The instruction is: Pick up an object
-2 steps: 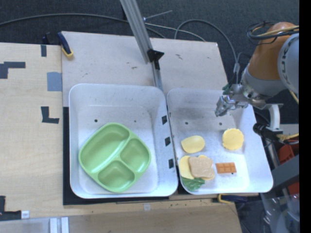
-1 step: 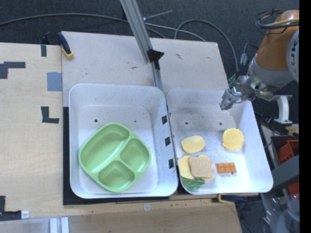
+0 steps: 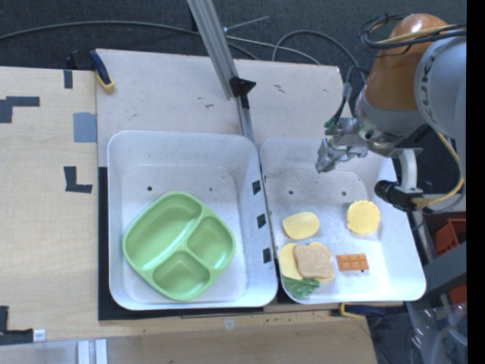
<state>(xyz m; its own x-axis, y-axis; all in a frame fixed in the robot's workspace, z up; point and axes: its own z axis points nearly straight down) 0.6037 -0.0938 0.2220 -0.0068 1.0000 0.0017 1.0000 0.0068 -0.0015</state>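
I see the claw [image 3: 327,161] hanging over the back of the right bin [image 3: 394,283], its metal tip pointing down at bare white floor, with nothing under it or touching it that I can make out. From this slant I cannot tell how it is set; nothing shows in its grip.

The food pieces lie nearer the front of that bin, well apart from the claw. A flat, smooth, pale yellow oval [image 3: 301,224] sits near the middle. To its right is a rounder yellow disc [image 3: 363,218] with a rougher, crinkled edge. Below them lies a tan bread slice [image 3: 314,262], matte and squarish, resting on a yellow piece and a green leaf [image 3: 301,287]. Just beside it is a small orange ridged block [image 3: 352,263].

In the left bin [image 3: 121,203] lies a glossy green plastic tray [image 3: 179,244] with three compartments.
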